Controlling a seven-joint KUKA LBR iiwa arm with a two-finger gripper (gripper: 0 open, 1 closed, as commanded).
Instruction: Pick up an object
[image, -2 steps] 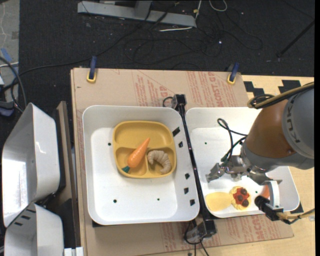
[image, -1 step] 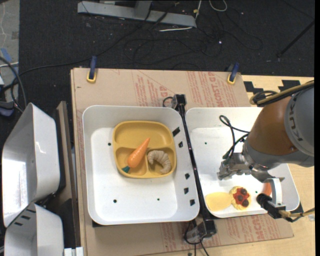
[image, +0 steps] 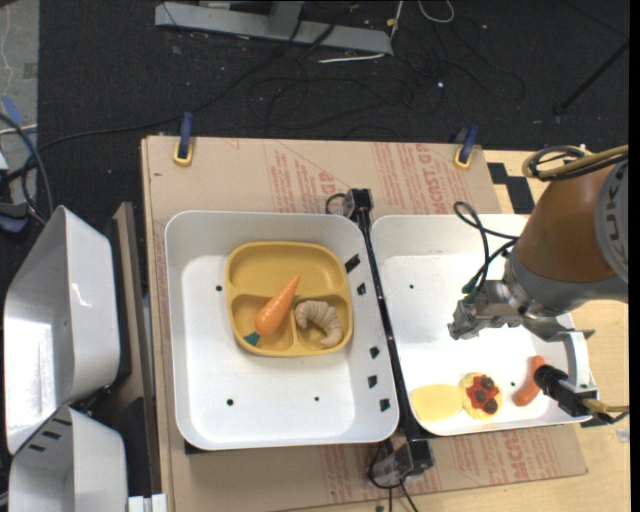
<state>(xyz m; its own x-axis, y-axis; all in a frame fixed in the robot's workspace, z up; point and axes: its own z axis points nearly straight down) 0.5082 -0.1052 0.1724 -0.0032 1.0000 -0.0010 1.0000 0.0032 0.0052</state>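
Gripper (image: 468, 322) fingers cannot be made out clearly, so their state cannot be told; nothing is seen held between them. It is poised over the right bin (image: 430, 245), above and to the left of the small plate (image: 438, 402) lying at that bin's near edge. Red berries (image: 483, 392) are seen just right of the plate, and an orange piece (image: 528, 386) further right. A yellow tray (image: 250, 265) with a carrot (image: 277, 306) and a shrimp (image: 321, 319) is seen well left of the plate, in the left bin (image: 290, 420).
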